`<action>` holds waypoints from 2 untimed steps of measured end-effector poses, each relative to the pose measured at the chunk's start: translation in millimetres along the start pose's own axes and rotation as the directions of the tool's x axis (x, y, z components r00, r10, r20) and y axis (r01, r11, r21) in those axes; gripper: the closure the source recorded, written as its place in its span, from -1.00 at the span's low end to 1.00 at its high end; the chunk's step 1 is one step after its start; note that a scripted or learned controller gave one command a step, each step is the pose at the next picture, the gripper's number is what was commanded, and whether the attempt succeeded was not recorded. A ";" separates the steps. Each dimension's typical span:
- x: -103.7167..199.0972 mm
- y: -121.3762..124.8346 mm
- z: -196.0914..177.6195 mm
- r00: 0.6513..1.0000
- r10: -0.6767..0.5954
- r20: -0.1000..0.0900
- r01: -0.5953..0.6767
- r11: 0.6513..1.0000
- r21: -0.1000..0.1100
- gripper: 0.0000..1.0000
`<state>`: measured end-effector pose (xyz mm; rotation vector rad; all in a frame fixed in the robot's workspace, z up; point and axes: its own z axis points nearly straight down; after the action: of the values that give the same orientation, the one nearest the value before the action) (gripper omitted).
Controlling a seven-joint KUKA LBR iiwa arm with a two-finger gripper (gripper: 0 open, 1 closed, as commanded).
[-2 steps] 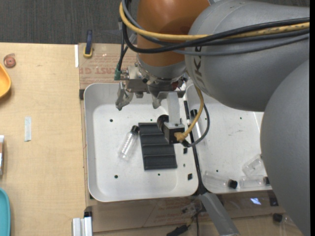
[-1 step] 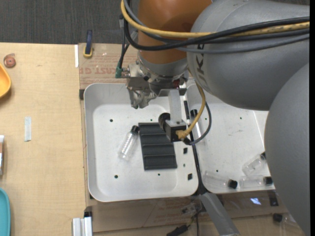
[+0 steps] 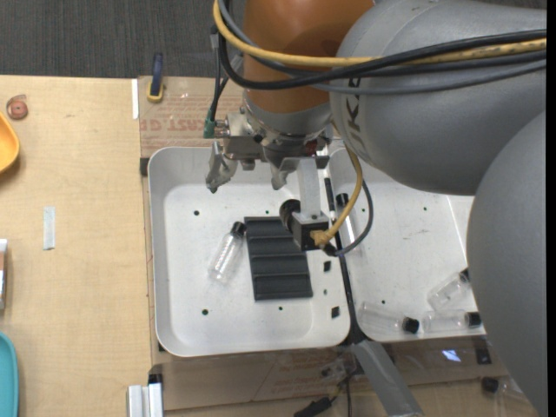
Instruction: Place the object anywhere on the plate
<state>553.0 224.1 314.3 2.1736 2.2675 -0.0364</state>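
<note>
Black ridged plate [image 3: 280, 257] lies flat in left bin [image 3: 174, 320]; clear tube [image 3: 225, 255] just beside its left edge. My jaws [image 3: 248, 176] hang spread and empty above. Step: pick pending. Next: descend over tube, close.

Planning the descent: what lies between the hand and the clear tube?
Bare white bin floor in the camera view; the black ribbed block sits beside the tube.
</note>
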 end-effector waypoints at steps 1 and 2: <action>-0.8 0.2 -7.1 1.000 0.001 0.003 -0.001 1.000 0.003 1.00; -0.7 0.2 -7.1 1.000 0.001 0.004 -0.001 1.000 0.003 -1.00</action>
<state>553.3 223.5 321.4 2.1742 2.2666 -0.0442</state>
